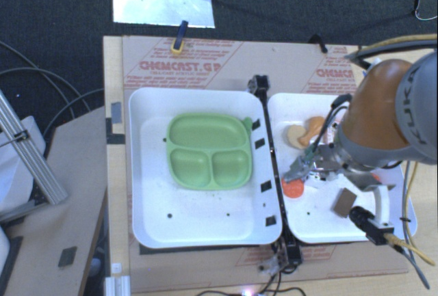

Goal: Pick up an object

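In the right bin (301,223), my gripper (298,171) hangs low near the left wall, just above a small red-orange object (293,189) on the bin floor. A tan and orange item (305,132) lies toward the bin's back, left of the arm. A brown block (343,202) rests on the floor nearer the front right. The fingers point down and left, and their tips blend with the red-orange object, so the gap between them is unreadable.
The left bin (147,219) holds a green divided plate (208,151) at its middle. A black divider with clips (268,151) runs between the bins. The arm's orange band (380,106) covers the back right of the right bin.
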Motion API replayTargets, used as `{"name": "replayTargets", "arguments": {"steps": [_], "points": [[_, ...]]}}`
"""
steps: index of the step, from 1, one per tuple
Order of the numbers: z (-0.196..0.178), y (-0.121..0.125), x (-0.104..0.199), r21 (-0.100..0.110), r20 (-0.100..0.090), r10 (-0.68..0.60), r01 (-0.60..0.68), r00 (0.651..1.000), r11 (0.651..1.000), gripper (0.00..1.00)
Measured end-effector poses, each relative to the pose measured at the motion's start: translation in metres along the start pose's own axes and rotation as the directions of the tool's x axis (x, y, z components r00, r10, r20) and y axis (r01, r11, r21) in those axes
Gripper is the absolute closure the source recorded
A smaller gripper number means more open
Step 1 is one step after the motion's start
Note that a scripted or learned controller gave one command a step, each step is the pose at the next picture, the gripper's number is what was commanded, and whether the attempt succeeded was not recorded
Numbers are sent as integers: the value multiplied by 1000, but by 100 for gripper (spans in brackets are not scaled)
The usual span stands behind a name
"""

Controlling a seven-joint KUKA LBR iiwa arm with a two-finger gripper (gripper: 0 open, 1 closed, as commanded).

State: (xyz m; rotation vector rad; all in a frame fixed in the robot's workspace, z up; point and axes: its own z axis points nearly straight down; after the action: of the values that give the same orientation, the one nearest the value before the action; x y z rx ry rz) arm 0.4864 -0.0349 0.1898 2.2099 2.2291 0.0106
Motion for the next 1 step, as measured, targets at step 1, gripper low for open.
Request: {"name": "replayTargets", "arguments": {"steps": [1], "points": [[6,1,72,5,-1,-3,3,1000,1000,0]]}}
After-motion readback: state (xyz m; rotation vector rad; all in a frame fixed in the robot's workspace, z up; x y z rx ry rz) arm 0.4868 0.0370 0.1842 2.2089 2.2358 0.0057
